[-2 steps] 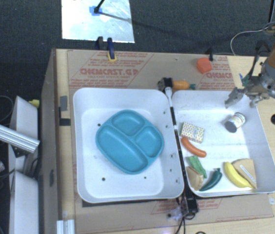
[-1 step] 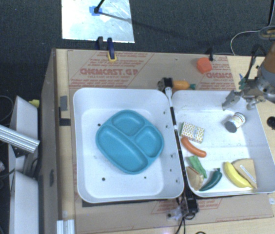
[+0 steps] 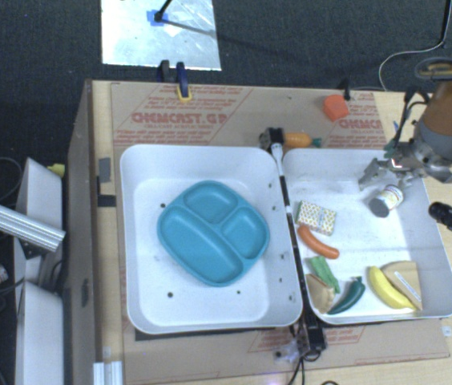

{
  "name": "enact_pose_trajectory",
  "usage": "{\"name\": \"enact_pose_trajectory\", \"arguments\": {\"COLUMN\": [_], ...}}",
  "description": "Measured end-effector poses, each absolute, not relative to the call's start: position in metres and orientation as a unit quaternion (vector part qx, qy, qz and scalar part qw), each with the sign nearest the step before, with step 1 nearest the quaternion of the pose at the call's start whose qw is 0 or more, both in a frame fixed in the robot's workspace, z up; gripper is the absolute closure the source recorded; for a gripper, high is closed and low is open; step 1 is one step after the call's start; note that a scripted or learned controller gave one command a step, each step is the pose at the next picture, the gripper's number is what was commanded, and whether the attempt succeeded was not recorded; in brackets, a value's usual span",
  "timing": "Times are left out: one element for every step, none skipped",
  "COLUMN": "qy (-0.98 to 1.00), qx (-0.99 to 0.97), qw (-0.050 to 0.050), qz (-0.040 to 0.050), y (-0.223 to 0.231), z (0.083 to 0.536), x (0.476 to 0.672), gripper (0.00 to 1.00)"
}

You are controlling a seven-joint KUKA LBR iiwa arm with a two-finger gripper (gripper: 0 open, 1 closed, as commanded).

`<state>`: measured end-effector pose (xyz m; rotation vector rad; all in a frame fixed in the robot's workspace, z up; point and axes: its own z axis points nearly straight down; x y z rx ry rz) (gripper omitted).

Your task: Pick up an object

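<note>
My gripper (image 3: 386,175) hangs over the far right of the right bin (image 3: 442,283); I cannot tell its state. A small grey-capped bottle (image 3: 385,200) lies just beneath it. To lift it well, I should centre over its body and descend straight, avoiding the hot dog (image 3: 319,243) and banana (image 3: 388,287) nearer.

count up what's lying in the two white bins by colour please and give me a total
Blue: 1, the divided plate in the left bin
Orange: 1, the carrot
Green: 2, the leafy piece and the dark pepper
Yellow: 1, the banana
White patterned: 1, the small packet
Total: 6, five of them in the right bin
</note>
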<state>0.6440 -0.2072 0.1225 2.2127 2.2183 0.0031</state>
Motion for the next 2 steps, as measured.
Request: {"name": "enact_pose_trajectory", "arguments": {"qy": [0.708, 0.709], "qx": [0.707, 0.706], "qw": [0.003, 0.001], "qz": [0.0003, 0.001], "y": [-0.208, -0.145], "z": [0.102, 0.124], "x": [0.624, 0.591], "gripper": [0.0, 0.0]}}
